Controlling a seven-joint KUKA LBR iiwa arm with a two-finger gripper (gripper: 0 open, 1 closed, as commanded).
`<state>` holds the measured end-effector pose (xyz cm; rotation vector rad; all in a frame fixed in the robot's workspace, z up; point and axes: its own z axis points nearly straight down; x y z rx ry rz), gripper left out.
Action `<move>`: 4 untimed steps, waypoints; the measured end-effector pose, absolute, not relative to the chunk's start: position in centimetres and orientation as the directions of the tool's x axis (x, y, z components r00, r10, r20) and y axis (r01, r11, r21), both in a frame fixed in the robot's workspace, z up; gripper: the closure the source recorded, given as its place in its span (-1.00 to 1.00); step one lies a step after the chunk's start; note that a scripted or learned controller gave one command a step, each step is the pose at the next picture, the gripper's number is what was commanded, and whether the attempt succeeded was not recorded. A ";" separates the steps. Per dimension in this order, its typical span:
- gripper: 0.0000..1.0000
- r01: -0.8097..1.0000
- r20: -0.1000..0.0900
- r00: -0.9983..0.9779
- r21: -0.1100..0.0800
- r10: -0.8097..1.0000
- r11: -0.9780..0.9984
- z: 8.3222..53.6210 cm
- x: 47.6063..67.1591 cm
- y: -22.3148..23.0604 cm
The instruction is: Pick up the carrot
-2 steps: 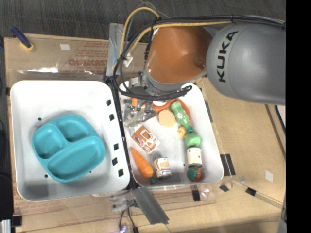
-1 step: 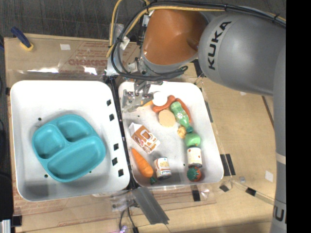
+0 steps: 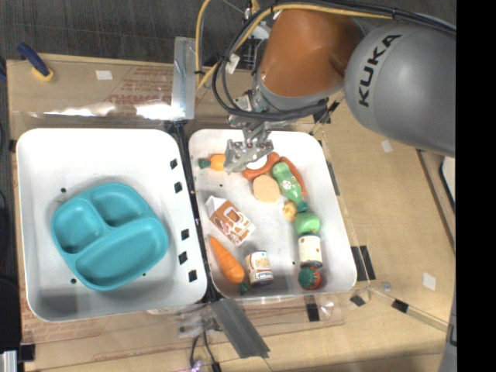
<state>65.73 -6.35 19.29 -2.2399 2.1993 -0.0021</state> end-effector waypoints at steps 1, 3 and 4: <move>1.00 -0.967 -0.003 0.254 0.005 -0.967 -0.254 16.0 58.1 -11.4; 1.00 -0.897 -0.001 0.442 -0.004 -0.897 -0.442 28.4 53.6 6.1; 1.00 -0.942 -0.002 0.337 0.002 -0.942 -0.337 24.7 61.5 3.1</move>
